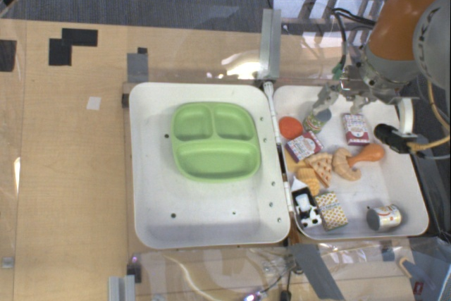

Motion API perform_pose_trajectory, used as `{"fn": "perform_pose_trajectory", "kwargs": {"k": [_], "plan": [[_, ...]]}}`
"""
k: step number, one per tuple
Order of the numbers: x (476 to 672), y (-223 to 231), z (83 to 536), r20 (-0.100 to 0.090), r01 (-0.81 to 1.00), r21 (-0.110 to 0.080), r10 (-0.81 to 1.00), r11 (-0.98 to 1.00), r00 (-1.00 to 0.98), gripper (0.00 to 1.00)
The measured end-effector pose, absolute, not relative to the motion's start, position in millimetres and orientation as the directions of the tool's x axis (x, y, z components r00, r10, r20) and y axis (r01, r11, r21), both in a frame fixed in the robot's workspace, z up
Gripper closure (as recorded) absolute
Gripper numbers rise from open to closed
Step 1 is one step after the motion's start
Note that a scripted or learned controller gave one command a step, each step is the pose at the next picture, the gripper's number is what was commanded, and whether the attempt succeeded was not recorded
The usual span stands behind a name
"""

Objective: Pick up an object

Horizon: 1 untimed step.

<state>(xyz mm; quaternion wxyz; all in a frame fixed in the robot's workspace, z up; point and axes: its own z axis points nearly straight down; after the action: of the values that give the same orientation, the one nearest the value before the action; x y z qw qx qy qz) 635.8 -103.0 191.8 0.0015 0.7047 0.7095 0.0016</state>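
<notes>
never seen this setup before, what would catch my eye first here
The bright green three-compartment plastic tray lies alone in the left shallow white bin. The right shallow white bin holds a crowd of small toy foods, among them a red tomato-like ball, a tan drumstick and a silver can. The grey arm with the orange band hangs over that bin's far edge, near a red-and-white carton.

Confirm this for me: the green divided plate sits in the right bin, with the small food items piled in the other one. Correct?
Not quite. The camera view shows the green divided plate in the left bin; the small food items are piled in the right bin, where the claw hangs over its far end.
</notes>
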Motion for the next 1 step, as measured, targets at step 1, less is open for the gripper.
{"fn": "perform_pose_trajectory", "kwargs": {"k": [1], "plan": [[623.6,-153.4,101.7,-0.004,1.0,0.019,1.0,-0.005,0.005,0.0]]}}
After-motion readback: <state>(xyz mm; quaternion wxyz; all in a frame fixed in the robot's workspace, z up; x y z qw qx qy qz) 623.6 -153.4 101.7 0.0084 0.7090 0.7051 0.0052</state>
